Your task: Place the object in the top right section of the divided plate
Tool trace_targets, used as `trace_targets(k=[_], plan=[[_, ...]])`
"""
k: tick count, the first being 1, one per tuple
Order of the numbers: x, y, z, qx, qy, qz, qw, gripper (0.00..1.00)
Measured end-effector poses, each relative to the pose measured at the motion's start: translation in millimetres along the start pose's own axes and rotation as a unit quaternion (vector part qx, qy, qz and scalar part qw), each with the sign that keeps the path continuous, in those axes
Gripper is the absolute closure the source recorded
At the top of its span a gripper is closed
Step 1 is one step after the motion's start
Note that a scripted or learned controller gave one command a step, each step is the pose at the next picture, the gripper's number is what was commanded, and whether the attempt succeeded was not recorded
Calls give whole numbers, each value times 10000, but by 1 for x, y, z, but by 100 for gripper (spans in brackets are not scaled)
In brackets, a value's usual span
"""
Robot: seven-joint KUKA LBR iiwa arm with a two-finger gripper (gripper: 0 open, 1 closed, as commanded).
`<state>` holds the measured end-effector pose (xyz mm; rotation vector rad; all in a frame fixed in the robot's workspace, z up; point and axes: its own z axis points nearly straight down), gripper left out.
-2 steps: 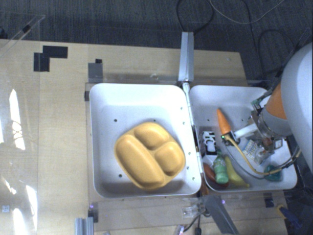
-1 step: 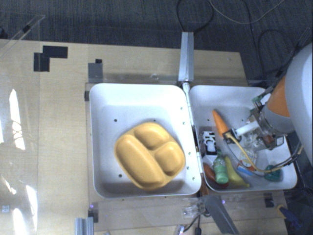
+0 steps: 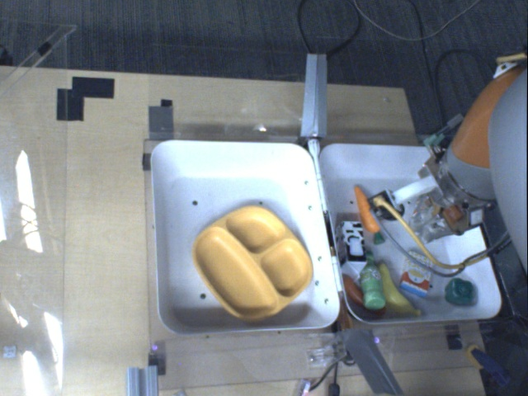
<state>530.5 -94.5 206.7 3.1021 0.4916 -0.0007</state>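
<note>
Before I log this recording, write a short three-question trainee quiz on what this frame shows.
1. True or false: the yellow divided plate lies in the left bin.
2. Which bin holds the carrot? A) left B) right
3. Fill in: the gripper is above the ____ bin.

Key: 1 true. 2 B, the right bin, alongside a green bottle, a banana and a teal object. 3 right.
</note>
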Motion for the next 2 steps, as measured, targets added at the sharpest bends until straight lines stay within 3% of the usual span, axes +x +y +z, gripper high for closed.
trace_targets(k=[1,2], plan=[[0,0,0,1,-4,-2,10000,0],[-19,-14,114,15,-13,545,9985,0]])
